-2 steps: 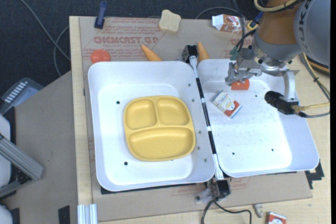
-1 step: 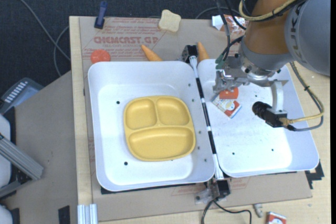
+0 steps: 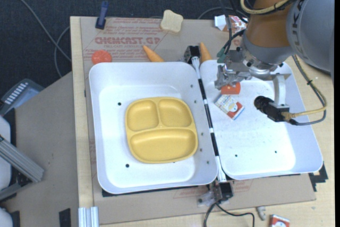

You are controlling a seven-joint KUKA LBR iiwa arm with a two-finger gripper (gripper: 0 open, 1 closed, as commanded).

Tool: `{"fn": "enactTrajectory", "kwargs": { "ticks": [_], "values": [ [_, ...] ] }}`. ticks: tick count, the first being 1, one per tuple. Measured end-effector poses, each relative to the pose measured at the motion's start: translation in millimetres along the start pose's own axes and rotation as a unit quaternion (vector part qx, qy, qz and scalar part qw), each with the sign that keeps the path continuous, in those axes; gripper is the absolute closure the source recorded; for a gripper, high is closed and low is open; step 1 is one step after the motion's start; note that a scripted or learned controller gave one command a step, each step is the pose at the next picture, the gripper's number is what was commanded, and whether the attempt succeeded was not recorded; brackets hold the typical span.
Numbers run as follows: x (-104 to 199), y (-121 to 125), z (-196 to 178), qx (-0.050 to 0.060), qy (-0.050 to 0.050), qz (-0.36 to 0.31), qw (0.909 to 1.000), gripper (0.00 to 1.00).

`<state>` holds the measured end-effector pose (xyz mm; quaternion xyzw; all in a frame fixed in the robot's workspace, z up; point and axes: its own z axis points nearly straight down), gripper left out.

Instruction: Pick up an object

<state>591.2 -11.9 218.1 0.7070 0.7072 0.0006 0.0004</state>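
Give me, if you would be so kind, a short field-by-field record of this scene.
left bin: holds a yellow divided plate
right bin: holds a small white and red carton
gripper: low over the right bin's far left part, a small red thing at its tip; whether held, cannot tell
behind the bins: bread slice, carrot

Both the left bin (image 3: 103, 130) and the right bin (image 3: 265, 154) are plain white with a few small dark dots, and the divided plate (image 3: 159, 133) is an even mustard yellow. The small packet (image 3: 231, 107) is white with red and blue print, the little block (image 3: 231, 89) by it is orange-red, and the gripper (image 3: 227, 81) is silver-grey. The arm (image 3: 316, 13) is grey with an orange band (image 3: 273, 8), and the bench board (image 3: 127, 40) is tan with faded red lettering.
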Motion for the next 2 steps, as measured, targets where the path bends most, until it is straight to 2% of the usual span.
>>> {"fn": "enactTrajectory", "kwargs": {
  "ticks": [1,2],
  "values": [
    [2,10,5,0.000,0.000,0.000,1.0000,1.00],
    [17,11,-11,0.000,0.000,0.000,1.0000,1.00]
  ]
}}
